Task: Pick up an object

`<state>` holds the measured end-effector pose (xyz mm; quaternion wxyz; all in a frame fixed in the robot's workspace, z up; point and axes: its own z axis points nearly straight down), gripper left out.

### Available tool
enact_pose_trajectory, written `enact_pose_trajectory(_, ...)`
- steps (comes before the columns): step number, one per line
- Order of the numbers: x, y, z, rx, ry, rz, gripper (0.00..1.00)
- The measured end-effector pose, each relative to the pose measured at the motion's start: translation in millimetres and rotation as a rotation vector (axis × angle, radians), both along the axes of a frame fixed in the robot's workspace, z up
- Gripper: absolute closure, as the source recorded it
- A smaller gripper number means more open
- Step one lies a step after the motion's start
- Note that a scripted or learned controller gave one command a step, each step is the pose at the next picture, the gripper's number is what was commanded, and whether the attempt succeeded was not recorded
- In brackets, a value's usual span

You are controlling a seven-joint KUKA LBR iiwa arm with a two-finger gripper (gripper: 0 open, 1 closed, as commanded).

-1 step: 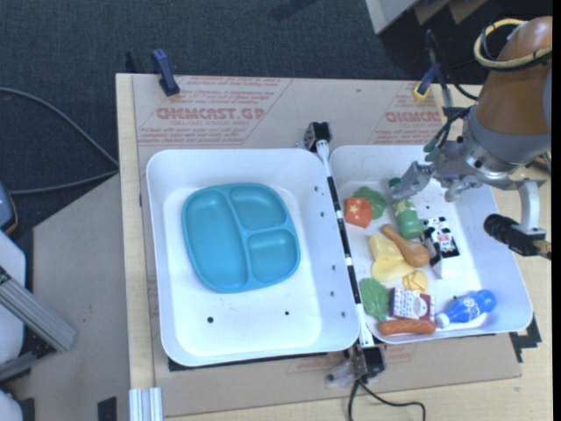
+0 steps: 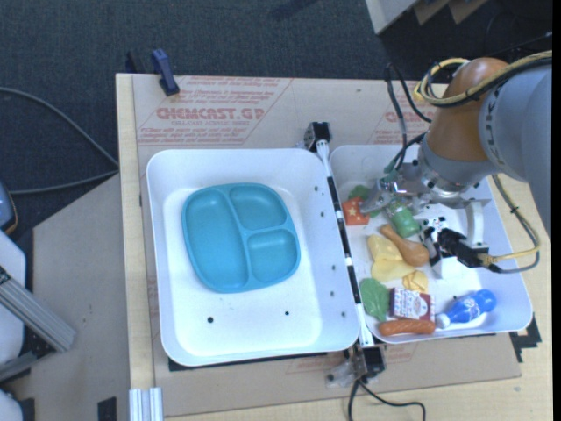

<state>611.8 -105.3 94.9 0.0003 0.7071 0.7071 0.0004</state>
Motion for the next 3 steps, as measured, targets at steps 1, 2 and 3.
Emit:
enact_pose_trajectory(1, 42.9, 4.3, -9.2, 0.0, -0.002, 0.001, 0.0)
enact_pose_trajectory(2, 43.9, 4.8, 1.7, -0.001, -0.005, 0.002, 1.0)
enact_pose_trajectory(3, 44.4, 5.0, 11.8, -0.001, -0.008, 0.003, 1.0)
